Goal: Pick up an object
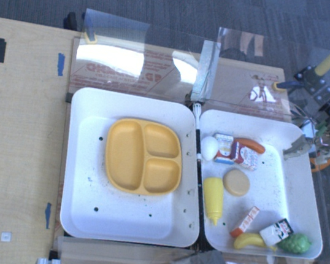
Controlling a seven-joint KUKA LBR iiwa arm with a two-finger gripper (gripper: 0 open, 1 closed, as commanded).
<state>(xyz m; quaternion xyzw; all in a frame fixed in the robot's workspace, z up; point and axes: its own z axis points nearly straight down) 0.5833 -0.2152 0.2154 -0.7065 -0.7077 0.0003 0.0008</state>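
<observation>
Spanning the middle of the frame, the left bin [79, 164] holds a yellow divided plate [144, 156] with three compartments, set a little above the bin's centre. Just to its right, the right bin [303, 200] carries all the small items. A yellow squeeze bottle [213, 199] lies lengthwise near that bin's left wall, cap toward the bottom of the frame. Above it, along the bin's upper part, a red and white carton [240, 153] lies with a red sausage [251, 145] touching its upper edge and a white egg [209, 148] just at its left. A round tan disc [236, 183] sits between the carton and the bottle. At the lower right corner, a green leafy piece [294, 243] rests against a small black and white box [277, 230], with a yellow banana [250, 240] and a slim red and white packet [247, 220] close at their left.

At the right edge of the frame, above the right bin's upper right rim, the gripper [303, 144] hangs apart from every item; whether its pincer is wide or narrow cannot be told.
</observation>
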